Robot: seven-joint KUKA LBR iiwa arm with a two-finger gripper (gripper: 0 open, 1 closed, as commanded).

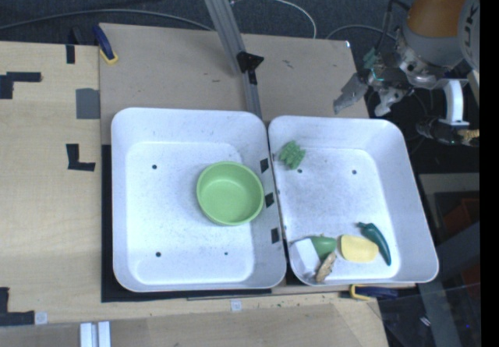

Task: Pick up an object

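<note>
1. My end effector [364, 97] hangs above the counter [179, 76], just past the far rim of the right bin [405, 182], at about one o'clock in the view; its two fingers stand spread apart with nothing between them.
2. Nearest to it, inside the right bin's far left corner, lies a small green ridged object [292, 154].
3. The other pieces sit clustered at the right bin's near edge, around five o'clock: a dark green pepper [376, 239], a yellow object [358, 249] touching it, a green piece [323, 245] beside that, and a tan piece [326, 266] at the rim.
4. In the left bin [140, 182], a light green bowl [229, 193] stands upright near the view's centre.
5. A grey pole [222, 14] slants across the counter at twelve o'clock.
</note>
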